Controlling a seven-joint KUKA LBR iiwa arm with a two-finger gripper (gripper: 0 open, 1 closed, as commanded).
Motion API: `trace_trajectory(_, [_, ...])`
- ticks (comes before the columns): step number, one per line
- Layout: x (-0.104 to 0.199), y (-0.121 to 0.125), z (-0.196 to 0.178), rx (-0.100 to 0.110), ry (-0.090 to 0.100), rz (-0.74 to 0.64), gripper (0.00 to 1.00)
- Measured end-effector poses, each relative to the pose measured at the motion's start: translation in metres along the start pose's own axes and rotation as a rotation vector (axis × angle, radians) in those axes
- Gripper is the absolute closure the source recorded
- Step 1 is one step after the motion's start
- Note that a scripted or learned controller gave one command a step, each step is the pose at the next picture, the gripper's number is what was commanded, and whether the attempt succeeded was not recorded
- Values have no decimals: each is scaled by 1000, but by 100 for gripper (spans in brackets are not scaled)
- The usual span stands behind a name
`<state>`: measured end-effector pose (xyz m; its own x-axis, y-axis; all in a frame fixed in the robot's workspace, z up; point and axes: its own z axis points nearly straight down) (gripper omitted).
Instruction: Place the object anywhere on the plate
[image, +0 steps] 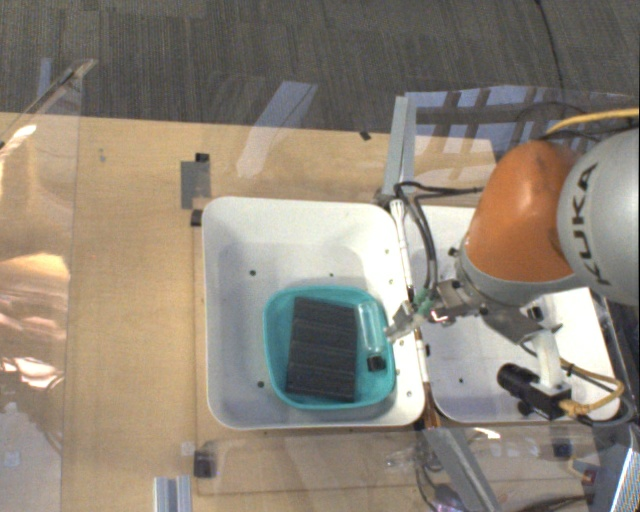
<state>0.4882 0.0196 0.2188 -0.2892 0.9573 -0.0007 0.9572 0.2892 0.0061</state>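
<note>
A teal plate (276, 325) with rounded corners lies in the front half of the left white bin (240, 250). On it rests a dark grey ribbed rectangular block (322, 348), lying flat and covering most of the plate's middle. My gripper (385, 342) hangs over the plate's right rim, just to the right of the block. Nothing shows in its grasp. The grey arm with its orange band (515, 225) reaches in from the right and hides much of the right bin.
The right white bin (470, 372) lies under the arm. The ridge between the two bins (412, 300) runs right beside the gripper. Cables (425, 250) trail along the wrist. A black part (530, 392) sticks out at the arm's lower side. Bare wooden bench (100, 300) spreads to the left.
</note>
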Motion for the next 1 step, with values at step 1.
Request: trace_trajectory(1, [29, 81, -4, 0, 0, -12, 0])
